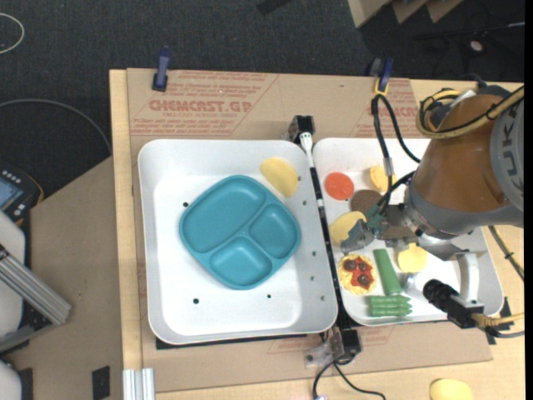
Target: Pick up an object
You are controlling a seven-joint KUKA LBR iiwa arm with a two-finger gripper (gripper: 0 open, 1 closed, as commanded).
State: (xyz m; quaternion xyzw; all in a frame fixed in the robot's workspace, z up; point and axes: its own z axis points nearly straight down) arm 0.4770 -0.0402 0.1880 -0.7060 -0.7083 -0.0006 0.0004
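A: Where is the robot arm [466,169]?
B: It reaches in over the right bin [491,265]. It is grey with an orange band.

A: Where are the jaws [372,226]?
B: Low over the right bin, near its left side, right by the yellow piece of toy food [347,223].

A: Are the jaws open or closed?
B: I cannot tell. The arm hides too much of them. I do not see anything held in them.

A: What else is in the right bin?
B: Lots of toy food. An orange round piece [338,185] sits above the yellow piece. A brown piece [364,199] sits between the orange one and the jaws. A small yellow piece [379,177] lies next to the orange one. A little pizza [358,273] lies below the jaws. Green sticks [388,286] lie next to the pizza. One more yellow piece [411,259] lies just beside the green sticks, under the arm.

A: What is in the left bin [166,248]?
B: A blue plate [240,231] with three parts sits in the middle. A yellow lemon shape [280,174] touches the plate's top corner, well apart from the jaws.

A: What do the bins sit on?
B: A brown tabletop [133,182].
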